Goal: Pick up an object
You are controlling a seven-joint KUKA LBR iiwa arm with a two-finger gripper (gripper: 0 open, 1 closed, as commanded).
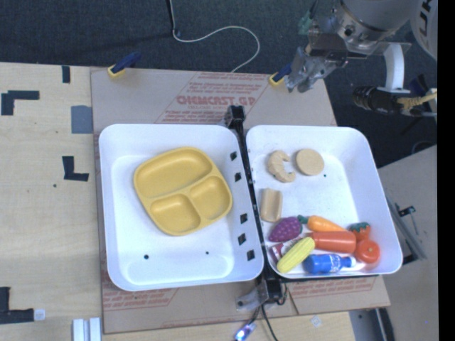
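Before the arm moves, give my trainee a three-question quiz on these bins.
1. True or false: the yellow three-compartment plastic tray lies in the left white bin.
2. Which touches the yellow toy corn cob? A) round tan cookie B) blue-and-white toy bottle
3. Fill in: the end effector hangs over the ___ beyond the bins.

Key: 1 true; 2 B; 3 cardboard.

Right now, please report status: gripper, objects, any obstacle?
Gripper high beyond the right bin, holding nothing. Toy food lies in that bin, corn near the front. Yellow tray in left bin. Nothing blocks.
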